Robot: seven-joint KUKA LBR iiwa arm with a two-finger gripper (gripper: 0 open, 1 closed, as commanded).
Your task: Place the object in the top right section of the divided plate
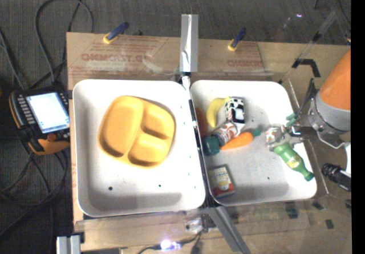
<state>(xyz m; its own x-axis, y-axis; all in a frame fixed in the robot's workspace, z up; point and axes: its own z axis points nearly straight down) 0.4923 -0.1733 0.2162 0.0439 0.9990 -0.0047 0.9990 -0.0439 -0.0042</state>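
The green bottle (293,159), a small glossy plastic toy with a yellow label, lies on its side near the right wall of the right bin (268,190), its neck pointing toward ten o'clock and its base toward four o'clock. It looks like the object the arm is after, since the gripper (278,134) sits just at its neck end; whether the gripper is released, clenched or grasping anything cannot be told here, as the metal parts blur together against the white floor. The grey arm with its orange band (341,90) hangs over the bin's three o'clock edge, a low reach that suits a pick near the wall. At nine o'clock from the bottle, well apart from it, a cluster of toys crowds the bin's left half: an orange carrot (238,140), tapered and matte, a small bottle with a teal cap (219,137), a curved yellow banana (214,111), and a black-and-white cow-patterned item (235,109). A flat printed box (220,179) lies at about seven o'clock of the bin. Further out, in the left bin (91,190), rests the divided plate (137,130), smooth yellow plastic with rounded corners and three shallow hollows; its top right section holds nothing yet, so the carry across is, by my judgement, still to come.
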